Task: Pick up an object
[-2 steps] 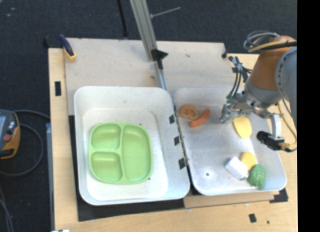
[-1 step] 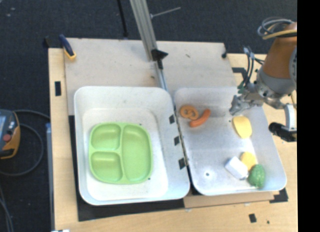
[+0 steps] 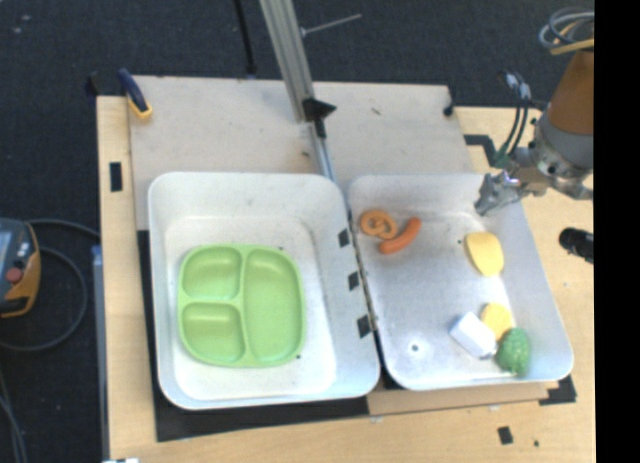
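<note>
A pale wooden worktop (image 3: 230,131) is set on dark speckled floor (image 3: 120,11); a metal rail (image 3: 285,36) is mounted at its far edge.

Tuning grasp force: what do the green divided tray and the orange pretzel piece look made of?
Green divided tray: likely moulded plastic, smooth semi-matte; uniform colour, rounded compartment edges, soft sheen.
Orange pretzel piece: probably plastic or rubber toy food; flat, even colour. Too small to tell hard from soft.

The arm (image 3: 572,116) reached in from the right, orange band above the wrist, its gripper (image 3: 492,194) pointing down and leftward.
</note>
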Controlling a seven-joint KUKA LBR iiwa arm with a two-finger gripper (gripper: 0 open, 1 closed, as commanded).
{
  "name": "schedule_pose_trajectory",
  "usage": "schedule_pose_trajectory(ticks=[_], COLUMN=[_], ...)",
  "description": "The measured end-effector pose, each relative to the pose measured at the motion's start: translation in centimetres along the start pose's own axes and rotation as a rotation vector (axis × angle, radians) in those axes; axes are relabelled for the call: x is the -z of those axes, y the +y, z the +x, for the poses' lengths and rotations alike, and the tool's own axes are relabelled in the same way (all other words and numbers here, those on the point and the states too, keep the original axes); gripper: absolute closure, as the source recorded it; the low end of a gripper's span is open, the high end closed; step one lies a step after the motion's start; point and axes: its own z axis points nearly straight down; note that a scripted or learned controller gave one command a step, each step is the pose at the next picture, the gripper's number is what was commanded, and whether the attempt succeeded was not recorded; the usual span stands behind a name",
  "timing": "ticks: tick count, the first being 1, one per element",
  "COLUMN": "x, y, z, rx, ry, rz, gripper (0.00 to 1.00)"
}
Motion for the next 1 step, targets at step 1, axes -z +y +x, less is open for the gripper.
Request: schedule_pose_trajectory(ticks=[1], x=[5.5], y=[0.17], z=[-0.18], rx=[0.003], ry=[0.0], rz=[-0.001], gripper=[1.0])
